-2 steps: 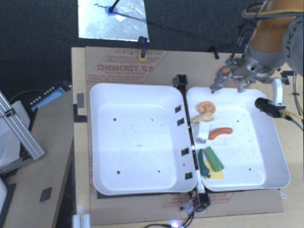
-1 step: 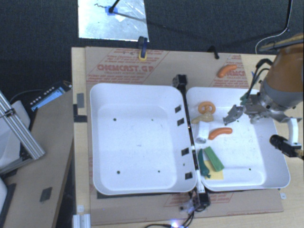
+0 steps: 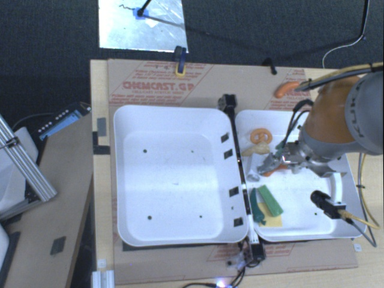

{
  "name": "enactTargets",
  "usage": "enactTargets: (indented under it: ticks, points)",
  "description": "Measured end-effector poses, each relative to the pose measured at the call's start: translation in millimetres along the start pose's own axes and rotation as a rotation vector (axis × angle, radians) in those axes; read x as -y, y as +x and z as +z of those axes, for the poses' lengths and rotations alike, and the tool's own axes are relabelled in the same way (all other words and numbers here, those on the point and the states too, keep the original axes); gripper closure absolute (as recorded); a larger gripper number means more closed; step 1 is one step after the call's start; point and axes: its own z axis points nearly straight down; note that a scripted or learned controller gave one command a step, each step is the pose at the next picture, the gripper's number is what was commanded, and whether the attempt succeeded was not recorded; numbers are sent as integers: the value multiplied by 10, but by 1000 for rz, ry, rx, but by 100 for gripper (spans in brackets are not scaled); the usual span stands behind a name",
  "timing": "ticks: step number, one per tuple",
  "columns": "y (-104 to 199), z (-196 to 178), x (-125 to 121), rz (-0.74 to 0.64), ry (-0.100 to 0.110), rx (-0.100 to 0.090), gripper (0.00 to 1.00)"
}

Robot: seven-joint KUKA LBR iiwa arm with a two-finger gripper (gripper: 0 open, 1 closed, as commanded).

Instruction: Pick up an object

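Gripper seen low in right bin, near bin's left wall; open or closed state cannot be told, tip blurred against clutter.

Red-orange object touching or just under tip; whether gripped not discernible. Pale object just beside, up-left. Pretzel-shaped piece just above. Green pieces on yellow block below, apart from tip.

Risks judged: crowded cluster, so neighbour may be nudged or two items caught; red-orange object may slip out sideways on lift; divider close by, contact possible. Left bin well apart.

Robotics lab: bench, bins, cabling.
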Motion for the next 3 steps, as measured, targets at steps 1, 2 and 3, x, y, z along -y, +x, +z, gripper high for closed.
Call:
enactTargets:
  ticks: [1,2,3]
  points:
    - [-17,-146,-24,1,-7,2,100]
    - [-547,326,-181,5,-3,2,100]
    - [-209,170,-1000,-6,-14,2,100]
